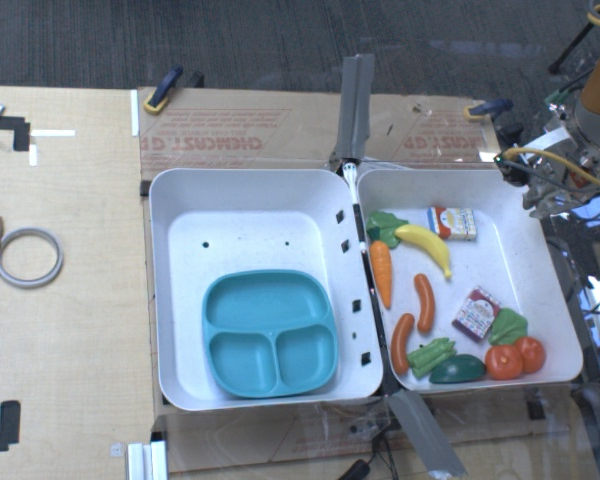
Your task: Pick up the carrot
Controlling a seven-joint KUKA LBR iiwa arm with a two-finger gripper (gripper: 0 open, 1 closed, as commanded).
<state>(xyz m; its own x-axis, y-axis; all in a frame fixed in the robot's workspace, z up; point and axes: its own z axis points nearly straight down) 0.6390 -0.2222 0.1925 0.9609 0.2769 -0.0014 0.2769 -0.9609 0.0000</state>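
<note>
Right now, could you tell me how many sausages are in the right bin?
2. One sausage lies near the bin's middle, below the banana; the other sausage lies lower left, beside the green beans. None looks hidden.

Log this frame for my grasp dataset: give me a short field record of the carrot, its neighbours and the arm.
target: carrot, lying in the right bin, by its left wall
touching or near: banana, green leaf at its top
other items: two sausages, tomatoes
left bin: teal divided plate
gripper: over right bin's upper right corner, far from carrot
</note>
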